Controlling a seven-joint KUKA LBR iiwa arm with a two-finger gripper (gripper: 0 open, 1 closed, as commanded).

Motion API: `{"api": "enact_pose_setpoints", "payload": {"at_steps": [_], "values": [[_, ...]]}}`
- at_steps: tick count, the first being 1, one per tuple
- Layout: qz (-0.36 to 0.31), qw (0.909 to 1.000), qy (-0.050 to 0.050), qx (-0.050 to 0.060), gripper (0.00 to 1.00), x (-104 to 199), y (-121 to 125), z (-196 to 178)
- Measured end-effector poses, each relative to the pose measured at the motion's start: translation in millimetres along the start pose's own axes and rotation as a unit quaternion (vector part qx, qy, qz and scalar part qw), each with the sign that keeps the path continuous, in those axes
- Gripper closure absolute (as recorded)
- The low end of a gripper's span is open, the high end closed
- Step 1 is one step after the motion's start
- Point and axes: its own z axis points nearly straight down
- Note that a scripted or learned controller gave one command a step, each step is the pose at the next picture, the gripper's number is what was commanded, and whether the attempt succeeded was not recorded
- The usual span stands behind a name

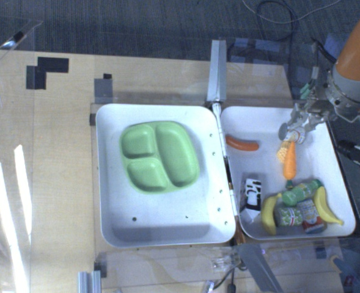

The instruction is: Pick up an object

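My gripper [294, 133] hangs over the upper right part of the right bin [262, 163]. An orange carrot [289, 160] lies lengthwise right below it, with its upper end at the gripper's tip. Whether the carrot is gripped or merely touched is unclear from this slant. Left of it lies a red-orange sausage [242, 143], well apart from the gripper.
A pile sits at the right bin's front: two yellow bananas [268, 212] [326, 206], a green bottle [299, 192], a can [290, 215] and a black-and-white item [252, 194]. The left bin [112, 212] holds a green divided plate [159, 155]. A metal bar [217, 72] stands behind the bins.
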Motion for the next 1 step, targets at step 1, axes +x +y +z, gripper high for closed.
{"api": "enact_pose_setpoints", "payload": {"at_steps": [1], "values": [[0.018,0.9998,0.000,0.000,1.00,3.6,28.2,-4.3]]}}
